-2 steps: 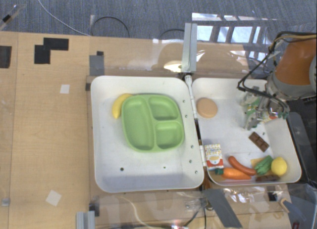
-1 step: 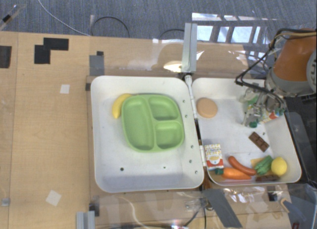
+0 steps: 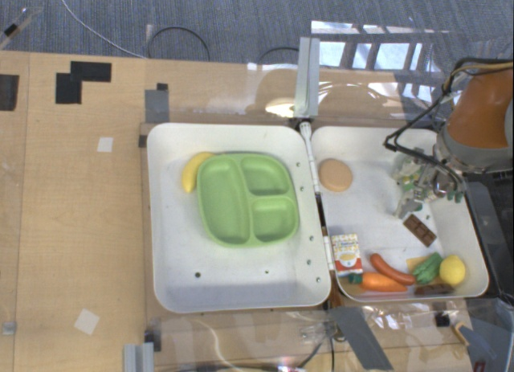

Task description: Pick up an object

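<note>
Lying right of centre in the right bin [image 3: 377,202], just below the gripper [image 3: 418,194], a brown chocolate bar [image 3: 419,230] is your nearest candidate. You cannot tell the tool's state. Lower right corner: lemon [image 3: 453,269], carrot [image 3: 383,283], sausage [image 3: 391,269], juice carton [image 3: 346,252]. Centre yourself over the bar before descending.

Green tray [image 3: 245,202], yellow lemon [image 3: 453,270]

No legible text or labels anywhere.
</note>
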You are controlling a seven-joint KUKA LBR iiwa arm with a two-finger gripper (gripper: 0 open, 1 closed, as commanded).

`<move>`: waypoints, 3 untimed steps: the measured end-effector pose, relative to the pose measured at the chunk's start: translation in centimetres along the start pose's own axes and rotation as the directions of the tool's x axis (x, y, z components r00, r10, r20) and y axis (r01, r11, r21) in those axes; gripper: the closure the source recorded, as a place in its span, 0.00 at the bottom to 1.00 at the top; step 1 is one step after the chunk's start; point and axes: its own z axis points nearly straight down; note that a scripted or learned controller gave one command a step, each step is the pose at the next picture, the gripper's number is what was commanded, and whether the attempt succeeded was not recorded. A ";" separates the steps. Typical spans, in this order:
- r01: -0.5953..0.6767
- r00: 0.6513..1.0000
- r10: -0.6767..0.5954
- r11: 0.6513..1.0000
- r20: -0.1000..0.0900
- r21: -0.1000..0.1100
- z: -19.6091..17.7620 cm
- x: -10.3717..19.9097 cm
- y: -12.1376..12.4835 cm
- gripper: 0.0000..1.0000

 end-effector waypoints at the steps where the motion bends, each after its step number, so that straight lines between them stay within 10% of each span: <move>1: -0.006 1.000 0.006 1.000 0.001 0.000 0.0 -2.8 0.8 0.00; 2: -0.001 1.000 0.001 1.000 0.015 0.000 -1.5 -3.2 1.0 1.00; 3: -0.087 0.996 0.087 0.996 0.013 -0.002 -12.1 -3.1 5.0 1.00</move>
